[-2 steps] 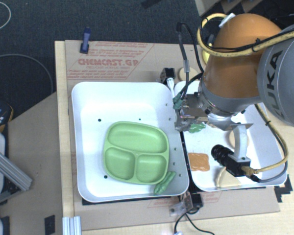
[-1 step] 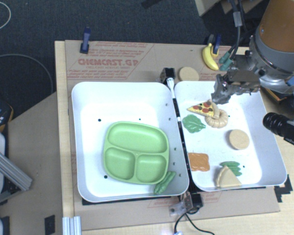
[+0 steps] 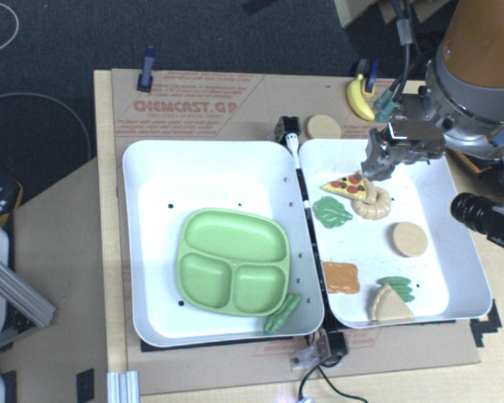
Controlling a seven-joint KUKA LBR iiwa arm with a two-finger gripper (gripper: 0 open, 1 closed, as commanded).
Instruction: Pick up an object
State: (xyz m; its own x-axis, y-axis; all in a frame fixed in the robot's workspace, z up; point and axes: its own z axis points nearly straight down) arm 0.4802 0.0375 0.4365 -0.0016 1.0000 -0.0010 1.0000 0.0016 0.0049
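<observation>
My gripper [image 3: 376, 171] hangs over the back of the right bin [image 3: 454, 250], its tip just above a pizza slice [image 3: 344, 185] and a tan pastry [image 3: 372, 203]. Nothing shows in its grasp. In the same bin lie a green leaf [image 3: 332, 213], a round beige biscuit [image 3: 409, 239], an orange toast piece [image 3: 341, 277] and a taco-like wedge with green filling [image 3: 392, 300]. The left bin [image 3: 151, 191] holds a green divided plate [image 3: 233, 260] and a green pea pod [image 3: 282, 313] by its front right corner.
A banana [image 3: 360, 97] and a round tan disc [image 3: 323, 127] lie on the cardboard behind the right bin. A black clip [image 3: 287, 129] sits where the bins meet at the back. A dark camera body [image 3: 480, 214] juts in at the right bin's rim.
</observation>
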